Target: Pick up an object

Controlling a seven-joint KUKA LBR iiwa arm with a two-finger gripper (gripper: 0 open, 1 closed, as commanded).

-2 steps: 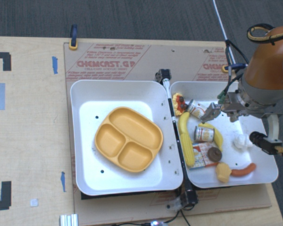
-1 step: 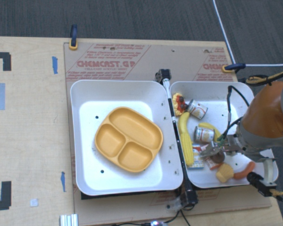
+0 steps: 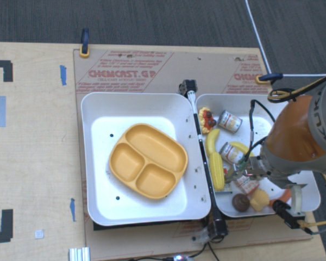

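Two white bins sit side by side on your bench. The left bin (image 3: 92,145) holds a yellow divided plate (image 3: 148,161) with three compartments, lying flat near its middle. The right bin (image 3: 309,199) is the crowded one, and that is where your arm (image 3: 296,137) has reached in from the right, its orange band above the wrist. The gripper (image 3: 245,170) is low over the clutter near the bin's middle; you cannot tell from this angle whether it is released or clenched, and nothing is plainly seen caught in it.

Look along the right bin's left wall and you will see a banana (image 3: 211,139) and, just below it, a corn cob (image 3: 217,170), lying almost end to end. A small can (image 3: 230,121) rests toward the far side, with a red and yellow item (image 3: 206,115) beside it. A second can (image 3: 232,153) lies just left of the gripper. Near the front edge sit a brown round thing (image 3: 240,202) and a yellow lump (image 3: 259,200), touching or nearly so.
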